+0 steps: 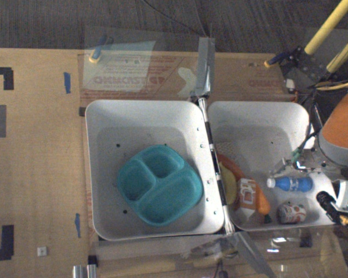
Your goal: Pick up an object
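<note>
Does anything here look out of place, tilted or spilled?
Nothing is spilled or broken. The teal plastic divided plate lies askew in the left white bin, and the blue-labelled plastic bottle lies on its side in the right white bin.

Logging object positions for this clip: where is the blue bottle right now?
The blue bottle lies on its side in the right bin, near its right wall, just below the gripper and above the small round grey object.
</note>
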{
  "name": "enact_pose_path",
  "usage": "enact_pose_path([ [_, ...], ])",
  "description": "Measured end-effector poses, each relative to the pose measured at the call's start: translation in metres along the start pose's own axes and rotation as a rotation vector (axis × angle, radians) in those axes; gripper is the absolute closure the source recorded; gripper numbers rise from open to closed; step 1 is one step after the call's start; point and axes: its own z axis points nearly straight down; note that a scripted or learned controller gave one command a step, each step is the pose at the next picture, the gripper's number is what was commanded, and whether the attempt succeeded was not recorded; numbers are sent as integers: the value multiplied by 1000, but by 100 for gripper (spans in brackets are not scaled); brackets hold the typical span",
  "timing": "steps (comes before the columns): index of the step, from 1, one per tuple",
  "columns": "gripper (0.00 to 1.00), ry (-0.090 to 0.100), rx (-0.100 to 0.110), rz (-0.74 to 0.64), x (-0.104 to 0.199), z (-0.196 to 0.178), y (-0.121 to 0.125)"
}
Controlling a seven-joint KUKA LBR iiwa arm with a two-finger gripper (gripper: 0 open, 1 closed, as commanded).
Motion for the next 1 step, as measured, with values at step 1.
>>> enact_pose_path([
  [1, 0, 8, -2, 47, -5, -1, -36],
])
